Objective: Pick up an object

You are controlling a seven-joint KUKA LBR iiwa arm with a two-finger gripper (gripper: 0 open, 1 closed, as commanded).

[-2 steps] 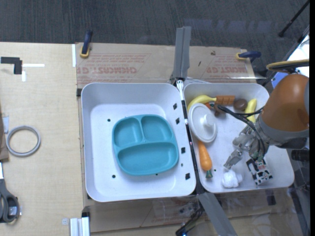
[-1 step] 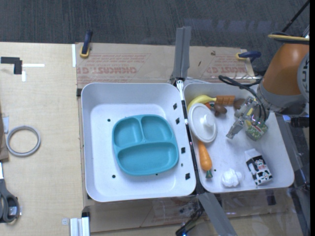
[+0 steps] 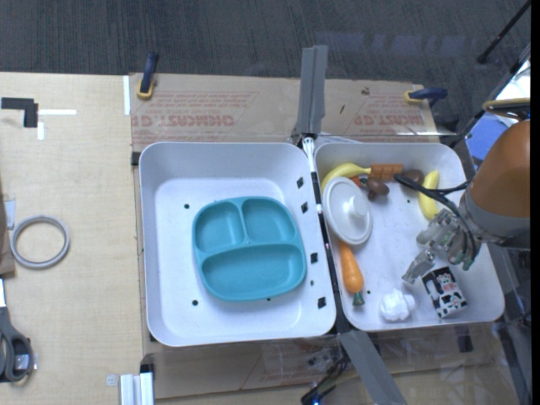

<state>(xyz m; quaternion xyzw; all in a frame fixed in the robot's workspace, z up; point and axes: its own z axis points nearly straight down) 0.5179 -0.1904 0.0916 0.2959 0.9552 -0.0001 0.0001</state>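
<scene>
Nothing is lifted yet: the gripper is held low in the right bin, fingers seemingly spread and empty, just beside the black-and-white box; grasping remains.

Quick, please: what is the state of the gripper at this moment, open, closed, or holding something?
Gripper: low over the right bin; open or shut cannot be told, and nothing is seen held.
</scene>
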